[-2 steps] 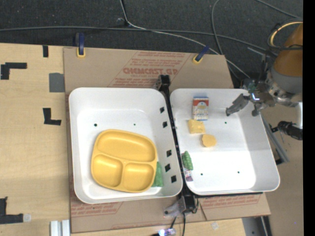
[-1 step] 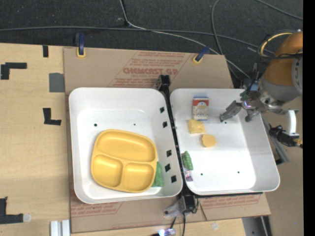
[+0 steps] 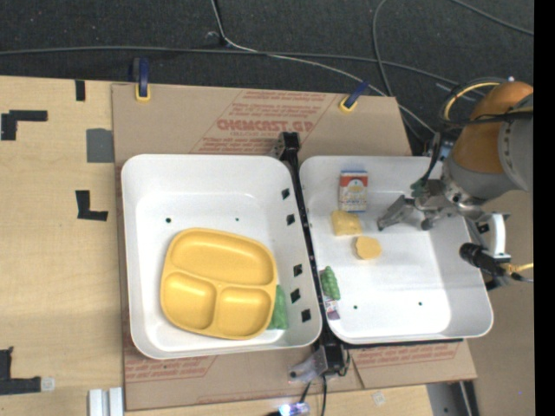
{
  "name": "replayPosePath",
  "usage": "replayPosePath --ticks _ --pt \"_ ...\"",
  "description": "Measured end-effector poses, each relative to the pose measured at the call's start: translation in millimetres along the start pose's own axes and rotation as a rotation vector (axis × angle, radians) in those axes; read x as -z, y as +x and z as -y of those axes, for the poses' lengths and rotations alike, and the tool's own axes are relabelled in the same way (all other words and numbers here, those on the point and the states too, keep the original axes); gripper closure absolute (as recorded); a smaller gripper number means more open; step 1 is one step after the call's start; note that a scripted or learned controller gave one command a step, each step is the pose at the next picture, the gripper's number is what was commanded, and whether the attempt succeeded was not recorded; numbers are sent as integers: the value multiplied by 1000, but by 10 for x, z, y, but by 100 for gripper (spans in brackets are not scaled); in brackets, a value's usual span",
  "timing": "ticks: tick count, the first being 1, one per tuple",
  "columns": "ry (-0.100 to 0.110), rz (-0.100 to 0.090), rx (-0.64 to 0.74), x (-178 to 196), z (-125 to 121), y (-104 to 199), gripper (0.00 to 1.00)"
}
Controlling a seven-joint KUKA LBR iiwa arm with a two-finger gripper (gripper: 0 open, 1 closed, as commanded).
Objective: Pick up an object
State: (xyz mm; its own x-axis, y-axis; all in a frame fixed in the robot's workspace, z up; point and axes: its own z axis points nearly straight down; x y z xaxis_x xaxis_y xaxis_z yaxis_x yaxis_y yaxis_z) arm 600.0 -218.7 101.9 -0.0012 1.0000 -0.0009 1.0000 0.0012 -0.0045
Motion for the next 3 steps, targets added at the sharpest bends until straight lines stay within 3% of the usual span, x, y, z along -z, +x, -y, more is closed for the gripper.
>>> replayPosePath --ticks 1,3 --pt "-3 0 2 123 -11 6 100" --pt "-8 0 1 1173 -7 41 100"
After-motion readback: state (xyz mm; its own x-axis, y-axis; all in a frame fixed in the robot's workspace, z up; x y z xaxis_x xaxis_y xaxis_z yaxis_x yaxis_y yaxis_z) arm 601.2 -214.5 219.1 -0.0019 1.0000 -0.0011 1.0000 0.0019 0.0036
